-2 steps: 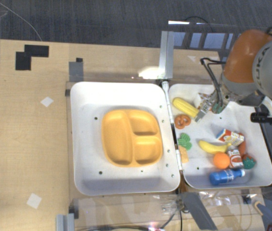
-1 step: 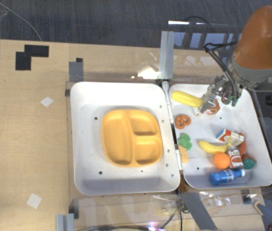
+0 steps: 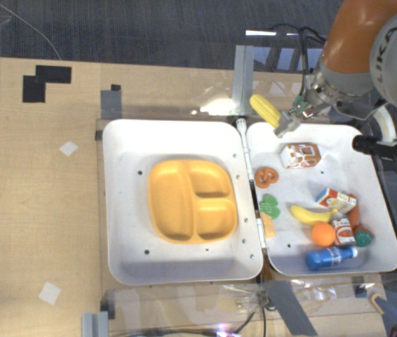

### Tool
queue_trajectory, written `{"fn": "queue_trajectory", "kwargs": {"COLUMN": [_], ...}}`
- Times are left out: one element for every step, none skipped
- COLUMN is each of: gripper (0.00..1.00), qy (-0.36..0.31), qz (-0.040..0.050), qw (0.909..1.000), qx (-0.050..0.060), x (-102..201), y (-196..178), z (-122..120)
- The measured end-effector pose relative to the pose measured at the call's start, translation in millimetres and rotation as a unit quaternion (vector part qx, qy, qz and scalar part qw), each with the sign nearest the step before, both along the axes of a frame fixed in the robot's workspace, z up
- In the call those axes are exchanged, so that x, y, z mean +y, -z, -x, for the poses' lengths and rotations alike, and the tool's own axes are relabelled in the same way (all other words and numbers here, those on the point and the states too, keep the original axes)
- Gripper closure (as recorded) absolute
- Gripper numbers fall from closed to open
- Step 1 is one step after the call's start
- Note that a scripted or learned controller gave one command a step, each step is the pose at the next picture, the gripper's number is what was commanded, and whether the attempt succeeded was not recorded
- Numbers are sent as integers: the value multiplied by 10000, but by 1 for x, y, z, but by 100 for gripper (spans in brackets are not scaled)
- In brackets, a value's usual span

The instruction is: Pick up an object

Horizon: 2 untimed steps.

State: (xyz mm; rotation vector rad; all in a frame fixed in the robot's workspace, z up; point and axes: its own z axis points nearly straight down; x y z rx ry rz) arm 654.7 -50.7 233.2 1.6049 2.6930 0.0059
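At the near edge of the right bin: a blue bottle (image 3: 331, 258) is lying on its side along the front wall of the right bin (image 3: 388, 258)
Just behind it: an orange ball (image 3: 323, 234), a small red-and-white carton (image 3: 343, 230) and a green piece (image 3: 363, 238) are crowding together
Middle of the right bin: a banana (image 3: 309, 213) is lying across the floor, with a red-and-white packet (image 3: 337, 201) touching its right end
Left edge of the right bin: a green leafy toy (image 3: 268, 205) is sitting beside the dividing wall, a pretzel (image 3: 266, 177) just behind it
Far half of the right bin: a white-and-brown box (image 3: 301, 155) is lying flat
Far left corner of the right bin: the gripper (image 3: 287, 123) is hanging over the rim, clamping a yellow corn cob (image 3: 264, 109) between its fingers, the cob lifted clear and tilting
Left bin: the left bin (image 3: 121, 209) is carrying a yellow divided plate (image 3: 191, 200) at its centre
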Motion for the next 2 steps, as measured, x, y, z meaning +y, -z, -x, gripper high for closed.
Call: {"fn": "queue_trajectory", "kwargs": {"gripper": [100,100], "qy": [-39,-79], "qz": [7,13], "qw": [10000,9999], "qx": [-43,-80], "x": [1,2], "y": [-14,-26], "z": [-2,-4]}}
